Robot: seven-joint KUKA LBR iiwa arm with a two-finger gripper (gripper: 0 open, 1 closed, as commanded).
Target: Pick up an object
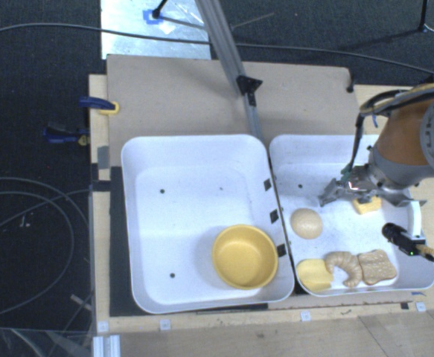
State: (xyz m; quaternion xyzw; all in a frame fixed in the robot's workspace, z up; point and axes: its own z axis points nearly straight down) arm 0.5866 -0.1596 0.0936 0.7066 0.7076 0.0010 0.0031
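Observation:
My gripper [350, 190] hangs low over the right bin [306, 151], near its right side, with the grey and orange arm [410, 143] reaching in from the right. A small yellow block [367, 205] lies just below and to the right of the gripper, partly covered by it. I cannot tell whether the two touch. A pale round bun [306, 223] rests to the gripper's lower left. Along the front of this bin lie a yellow wedge [315, 274], a tan croissant-shaped piece [344, 266] and a slice of toast [377, 266].
The left bin [172, 162] holds a yellow bowl [245, 255] near its front right corner. A grey pole [228, 47] slants down from the top to the gap between the bins. Cables lie on the dark floor at the left.

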